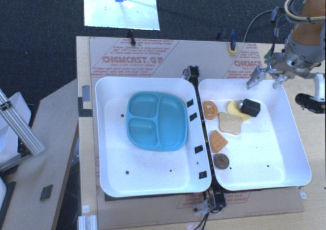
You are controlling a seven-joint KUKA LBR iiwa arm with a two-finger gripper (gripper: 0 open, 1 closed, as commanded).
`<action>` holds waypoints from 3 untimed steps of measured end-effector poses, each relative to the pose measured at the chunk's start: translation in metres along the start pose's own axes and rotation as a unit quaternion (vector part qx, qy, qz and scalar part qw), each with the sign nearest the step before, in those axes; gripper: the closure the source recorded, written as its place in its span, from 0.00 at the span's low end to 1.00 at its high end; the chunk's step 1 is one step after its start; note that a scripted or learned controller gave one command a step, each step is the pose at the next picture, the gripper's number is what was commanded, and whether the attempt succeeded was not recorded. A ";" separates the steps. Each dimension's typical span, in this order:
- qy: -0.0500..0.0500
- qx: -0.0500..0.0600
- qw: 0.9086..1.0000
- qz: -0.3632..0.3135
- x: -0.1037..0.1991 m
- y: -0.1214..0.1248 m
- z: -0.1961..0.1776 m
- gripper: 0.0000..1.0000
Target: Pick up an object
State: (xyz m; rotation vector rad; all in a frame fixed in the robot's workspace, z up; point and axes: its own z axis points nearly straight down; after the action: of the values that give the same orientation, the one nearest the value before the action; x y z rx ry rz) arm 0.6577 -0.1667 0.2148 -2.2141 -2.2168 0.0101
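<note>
- Gripper (266, 77) of the grey arm: I see its two metal fingers spread apart, holding nothing, above the right white bin's (285, 173) far rim.
- Nearer me, a round brown disc (221, 161), orange wedge (218, 141), beige slab (230, 123).
- Small black block (250, 107) lies just below-left of the gripper, apart from it.
- Left white bin (117, 173) bears a smooth blue compartment plate (156, 121).

"CHEMCAST GP" printed on the backing sheet (133, 53)

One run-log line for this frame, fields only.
gripper: open, above right bin's far edge | holding: nothing | black block: untouched | blue plate: left bin
</note>
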 end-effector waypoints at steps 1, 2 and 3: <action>-0.001 -0.006 1.000 -0.001 0.000 0.003 -0.008 0.00; -0.001 -0.004 1.000 -0.001 0.002 0.000 0.054 0.00; -0.001 -0.004 1.000 -0.002 0.000 0.006 0.115 0.00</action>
State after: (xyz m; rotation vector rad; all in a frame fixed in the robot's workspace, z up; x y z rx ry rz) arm 0.6621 -0.1663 0.0997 -2.2142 -2.2257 0.0029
